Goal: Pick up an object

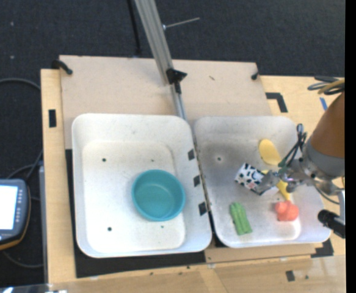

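Green oblong toy [240,218] lies lengthwise, running near-to-far, in the right bin [226,133].

Legible markings: none.
No text, label, brand, number or sign can be read on any surface. The handheld pendant [3,215] at the left edge shows a lit, pale screen, too washed out to make out characters. The black-and-white patterned object [248,176] in the right bin [226,139] carries dark blotches, not lettering. Black marks on the bench [55,163] are tape pieces and brackets, not signs.
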`<state>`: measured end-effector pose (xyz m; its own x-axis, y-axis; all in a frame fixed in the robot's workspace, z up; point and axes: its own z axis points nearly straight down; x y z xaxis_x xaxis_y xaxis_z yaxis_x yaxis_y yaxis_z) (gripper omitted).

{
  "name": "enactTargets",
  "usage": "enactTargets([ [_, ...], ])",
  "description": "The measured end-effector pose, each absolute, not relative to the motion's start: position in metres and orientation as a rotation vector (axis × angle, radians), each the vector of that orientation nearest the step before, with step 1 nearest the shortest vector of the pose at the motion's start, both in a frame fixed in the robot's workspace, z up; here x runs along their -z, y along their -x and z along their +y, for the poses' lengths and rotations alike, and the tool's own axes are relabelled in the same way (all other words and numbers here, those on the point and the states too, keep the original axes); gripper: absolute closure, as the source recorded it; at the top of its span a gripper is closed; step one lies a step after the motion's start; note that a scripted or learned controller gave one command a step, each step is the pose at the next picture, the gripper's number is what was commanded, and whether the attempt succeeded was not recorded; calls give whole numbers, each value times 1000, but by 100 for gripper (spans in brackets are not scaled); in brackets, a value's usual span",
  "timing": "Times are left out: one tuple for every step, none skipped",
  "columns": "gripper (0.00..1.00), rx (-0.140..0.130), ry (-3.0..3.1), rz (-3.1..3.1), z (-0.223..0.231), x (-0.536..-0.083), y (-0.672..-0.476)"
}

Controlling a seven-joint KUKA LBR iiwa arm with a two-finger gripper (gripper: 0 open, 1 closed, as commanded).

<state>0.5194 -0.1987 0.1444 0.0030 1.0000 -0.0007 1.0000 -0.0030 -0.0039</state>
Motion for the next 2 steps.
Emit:
enactTargets([
  [0,-2,2225,-2222,-200,-100,-520],
  [100,4,2232,-2217,-201,-112,-521],
])
